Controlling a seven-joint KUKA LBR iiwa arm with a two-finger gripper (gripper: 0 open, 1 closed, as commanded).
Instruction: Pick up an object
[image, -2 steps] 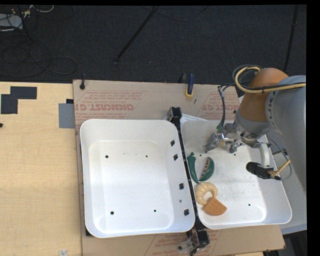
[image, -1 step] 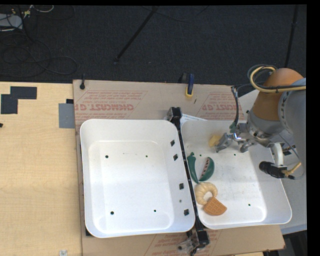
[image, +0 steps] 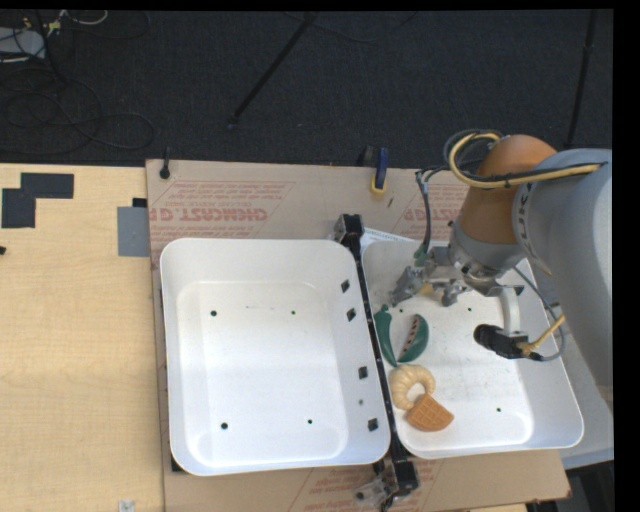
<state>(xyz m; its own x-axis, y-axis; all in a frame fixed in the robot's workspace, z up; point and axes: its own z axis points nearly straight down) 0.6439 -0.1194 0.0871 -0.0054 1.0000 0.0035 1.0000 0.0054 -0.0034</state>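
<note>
Nearest the viewpoint, an orange wedge (image: 430, 414) is seen lying on the floor of the right bin (image: 540, 420), close to its front wall. It is touched from behind by a cream ring-shaped piece (image: 411, 383). Just beyond that, a green curved piece (image: 412, 338) is laid along the wall shared with the left bin (image: 260, 360). All three candidates for picking are thus gathered in the left part of the right bin. The end effector (image: 428, 282) is held over the rear part of the same bin, just behind the green curved piece and apart from it. Nothing is seen gripped in it, and whether it is spread or pressed together cannot be told. Both bins are carried on a cardboard sheet (image: 250, 205) laid on the bench (image: 70, 350).
</note>
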